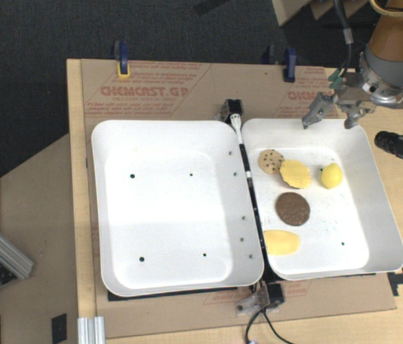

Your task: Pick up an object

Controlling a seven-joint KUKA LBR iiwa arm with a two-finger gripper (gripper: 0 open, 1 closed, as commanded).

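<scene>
The right bin (373,192) holds several food-like pieces: a speckled tan cookie (270,161), a yellow lumpy piece (295,173), a small yellow lemon-like piece (331,175), a dark brown round disc (292,209) and a pale yellow piece (282,242) near the front left corner. My gripper (328,117) hangs above the bin's far rim, up and right of the pieces. Its two grey fingers are spread apart with nothing between them.
The left bin (115,192) lies beside the right one, sharing a middle rim. Both rest on a brown cardboard sheet (158,84) held by two blue clamps at the back. A black clip (232,109) sits at the bins' far junction.
</scene>
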